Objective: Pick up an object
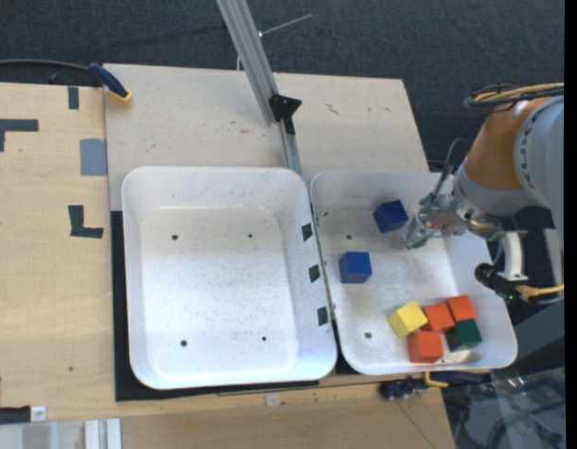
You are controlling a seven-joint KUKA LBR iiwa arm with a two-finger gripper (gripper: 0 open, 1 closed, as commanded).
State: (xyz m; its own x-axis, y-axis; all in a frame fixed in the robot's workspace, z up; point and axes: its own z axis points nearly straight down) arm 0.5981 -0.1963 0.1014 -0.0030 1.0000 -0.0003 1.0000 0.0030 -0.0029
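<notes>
**Ana:** Plywood first, on the far left: the pale wooden surface (45,251) with grey tape marks. Next comes the left shallow white plastic bin (138,195), with nothing but dark specks on its floor. A slanted grey metal rail (255,50) runs down to the gap between the two bins.

**Ben:** And the right shallow white plastic bin (330,190)?

**Ana:** It holds every object. Moving rightward: a blue cube in mid-bin (355,267), then a second blue cube near the back (390,216). At the front sits a cluster: a yellow block (409,319), an orange block at the front (425,346) just beside it, two smaller orange blocks (450,312) behind, and a dark green block (467,334) touching them.

**Ben:** Where is the arm?

**Ana:** The grey arm with its orange band (498,152) reaches in from the right, and the pincer (421,230) hangs low just beside the rear blue cube, on its right. I cannot tell whether it is apart or together; it is too small and blurred. I see nothing between its tips.

**Ben:** So which step is this?

**Ana:** I judge it the approach; nothing is lifted yet. The rear blue cube looks the likeliest target. The next move calls for shifting leftward to centre over it, descending so the tips straddle its sides, then closing and lifting. An off-centre descent could merely nudge the cube away.
</notes>
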